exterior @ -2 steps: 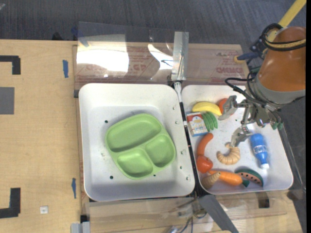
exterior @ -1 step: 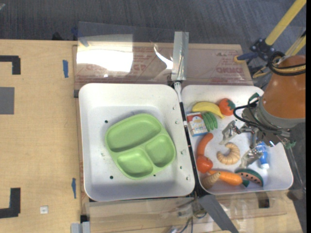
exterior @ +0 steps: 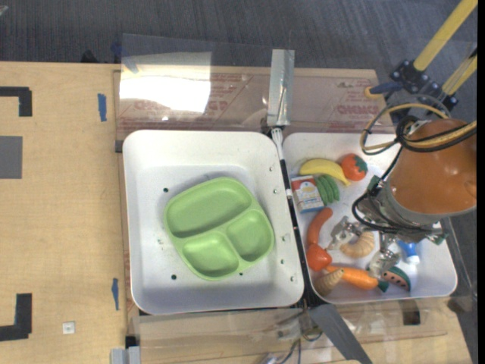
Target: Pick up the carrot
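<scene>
**A:** Start on the left. You see the brown desk (exterior: 53,226), and then the left bin (exterior: 144,203) with a green plate (exterior: 218,227) in it. The plate has three parts. No food is on it.

**B:** And the right bin (exterior: 443,275)?

**A:** That one is full of toy food. At the far side lie a banana (exterior: 323,167) and a tomato (exterior: 352,167). A little box (exterior: 306,196) sits just near of the banana. A long red pepper (exterior: 318,233) runs down the left side of that bin.

**B:** Where is the carrot (exterior: 356,278)?

**A:** It lies flat by the near wall of the right bin. It is orange, with its thin end pointing right. A watermelon slice (exterior: 395,279) sits just beside that end.

**B:** What is the claw (exterior: 367,250) doing?

**A:** It hangs low over the middle of the right bin, just far of the carrot. You cannot tell if it is released or clenched. Nothing shows between its tips, so I would not say it has the carrot.

**B:** So which step is this?

**A:** I think it is the reach, before the grab. Next, you would need the claw to move a bit nearer, sit right over the fat part of the carrot, and close across it. Watch out for the watermelon slice, as it is very close.
</scene>
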Robot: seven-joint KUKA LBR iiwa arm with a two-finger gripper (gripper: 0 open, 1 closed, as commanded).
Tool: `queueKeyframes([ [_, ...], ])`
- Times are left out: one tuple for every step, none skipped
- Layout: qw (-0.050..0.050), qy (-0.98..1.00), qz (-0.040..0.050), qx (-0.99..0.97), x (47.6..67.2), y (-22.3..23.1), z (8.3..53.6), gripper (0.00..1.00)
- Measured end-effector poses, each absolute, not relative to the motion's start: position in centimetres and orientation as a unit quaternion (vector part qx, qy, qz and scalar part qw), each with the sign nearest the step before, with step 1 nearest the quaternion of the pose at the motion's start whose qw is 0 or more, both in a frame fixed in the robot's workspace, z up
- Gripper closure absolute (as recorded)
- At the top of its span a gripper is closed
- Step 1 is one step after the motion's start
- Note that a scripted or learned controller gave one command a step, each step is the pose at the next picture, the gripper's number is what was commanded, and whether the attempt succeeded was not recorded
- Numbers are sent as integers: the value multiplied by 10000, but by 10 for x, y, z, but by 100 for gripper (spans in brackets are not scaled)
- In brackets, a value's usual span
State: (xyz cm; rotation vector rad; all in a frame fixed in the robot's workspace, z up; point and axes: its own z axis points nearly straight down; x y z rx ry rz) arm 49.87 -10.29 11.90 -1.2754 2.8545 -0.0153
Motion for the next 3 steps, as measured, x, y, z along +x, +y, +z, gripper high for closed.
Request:
queueKeyframes([
  [186, 8970, -121, -4415, 495, -109, 95, 0],
  [166, 8969, -90, -4418, 494, -105, 103, 100],
  [48, 9358, -12, -3524, 500, -112, 91, 100],
])
